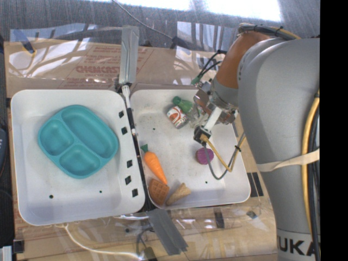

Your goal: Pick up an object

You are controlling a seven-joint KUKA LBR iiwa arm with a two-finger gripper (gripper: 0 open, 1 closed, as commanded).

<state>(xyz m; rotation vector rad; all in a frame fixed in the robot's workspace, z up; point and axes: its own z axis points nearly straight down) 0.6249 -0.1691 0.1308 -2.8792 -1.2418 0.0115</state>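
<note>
On my feed the gripper point(198, 106) sits over the right bin point(228, 192), crowded by the wrist, so I cannot tell how far open it is. A small can point(176, 116) lies just beside it. I cannot identify the green piece point(181, 103) against the can.

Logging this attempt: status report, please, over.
Gripper over right bin, beside the can. No object visibly held. Carrot and purple piece lie apart, nothing blocking them.
</note>
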